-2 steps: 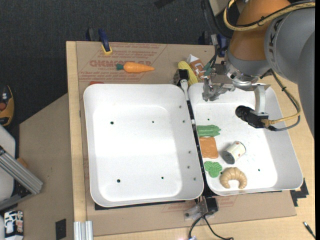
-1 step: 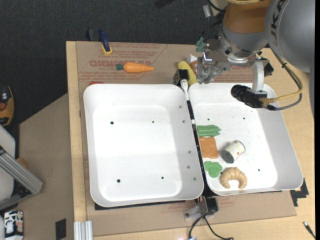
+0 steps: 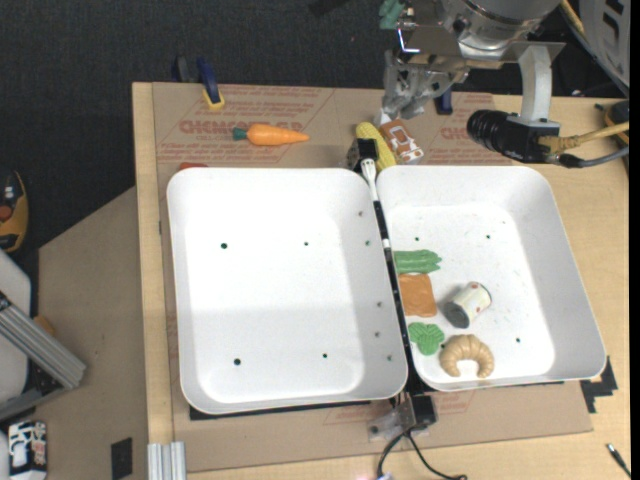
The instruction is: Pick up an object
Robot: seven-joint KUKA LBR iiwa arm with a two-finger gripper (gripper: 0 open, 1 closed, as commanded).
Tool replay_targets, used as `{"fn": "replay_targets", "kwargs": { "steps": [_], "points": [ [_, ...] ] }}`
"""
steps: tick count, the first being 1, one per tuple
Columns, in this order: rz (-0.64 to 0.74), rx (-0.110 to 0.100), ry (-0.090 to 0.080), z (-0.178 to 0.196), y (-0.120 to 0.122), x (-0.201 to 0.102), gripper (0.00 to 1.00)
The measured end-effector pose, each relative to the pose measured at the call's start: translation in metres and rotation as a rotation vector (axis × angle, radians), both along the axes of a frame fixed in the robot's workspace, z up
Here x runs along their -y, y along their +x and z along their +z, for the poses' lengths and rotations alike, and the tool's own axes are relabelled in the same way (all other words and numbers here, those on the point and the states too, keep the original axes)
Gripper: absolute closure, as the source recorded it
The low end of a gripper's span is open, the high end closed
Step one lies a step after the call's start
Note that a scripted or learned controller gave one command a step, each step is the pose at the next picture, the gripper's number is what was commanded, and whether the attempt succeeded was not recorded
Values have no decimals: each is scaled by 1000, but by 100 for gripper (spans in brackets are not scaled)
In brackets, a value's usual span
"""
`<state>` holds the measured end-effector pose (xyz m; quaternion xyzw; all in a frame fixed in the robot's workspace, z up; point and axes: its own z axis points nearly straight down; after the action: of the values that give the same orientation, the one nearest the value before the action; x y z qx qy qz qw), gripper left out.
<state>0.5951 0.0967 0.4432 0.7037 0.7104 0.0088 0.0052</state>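
The claw (image 3: 408,96) hangs over the far edge of the worktop (image 3: 150,268), beyond the right bin (image 3: 545,268) and just above a small orange-and-white packet (image 3: 403,143) lying there; whether it is released or clenched cannot be told, as the fingers blur into the dark parts around them. In the right bin, along its left wall toward the near side, lie a green leafy piece (image 3: 416,261), an orange block (image 3: 417,294) touching it below, a second green piece (image 3: 427,337), a croissant (image 3: 467,355) near the bin's near edge, and a small white-and-grey cylinder (image 3: 466,303) just beside the orange block. The left bin (image 3: 270,288) sits against the right one. On the far edge of the worktop rest a carrot (image 3: 270,135) and a yellow item (image 3: 369,138) beside the packet.
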Motion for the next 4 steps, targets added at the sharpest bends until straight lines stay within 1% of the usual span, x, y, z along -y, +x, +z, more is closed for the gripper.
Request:
{"fn": "replay_targets", "kwargs": {
  "steps": [1,2,3,4],
  "points": [
    [-4,-5,1,101,-88,-6,100],
    [-9,-39,-9,-169,-113,-34,100],
    [-4,0,3,2,-115,-58,100],
    [-9,-6,0,99,-115,-49,100]
  ]
}}
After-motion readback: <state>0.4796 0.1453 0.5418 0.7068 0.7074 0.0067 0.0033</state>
